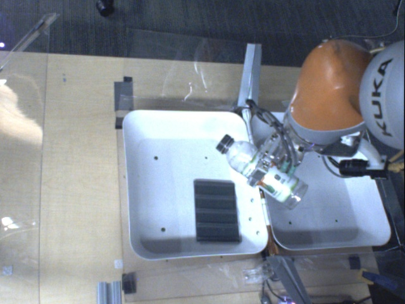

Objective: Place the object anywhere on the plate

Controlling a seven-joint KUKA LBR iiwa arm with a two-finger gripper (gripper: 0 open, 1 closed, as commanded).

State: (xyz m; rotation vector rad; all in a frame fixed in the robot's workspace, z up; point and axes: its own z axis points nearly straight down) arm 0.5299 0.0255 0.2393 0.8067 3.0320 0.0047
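A clear plastic bottle (241, 158) with a black cap and a green-and-white label hangs tilted over the divide between the two bins, cap toward the upper left. My gripper (269, 164) is shut around its middle, one finger on each side of the body. A black ribbed rectangular plate (216, 211) lies flat in the left bin, below and to the left of the bottle. The bottle's cap end is over the left bin, apart from the plate; its base end is over the right bin.
The left white bin (147, 170) holds the plate near its front right. The right white bin (345, 217) lies under the arm's orange band and wrist (329, 87). A grey metal post (250, 75) stands behind the bins.
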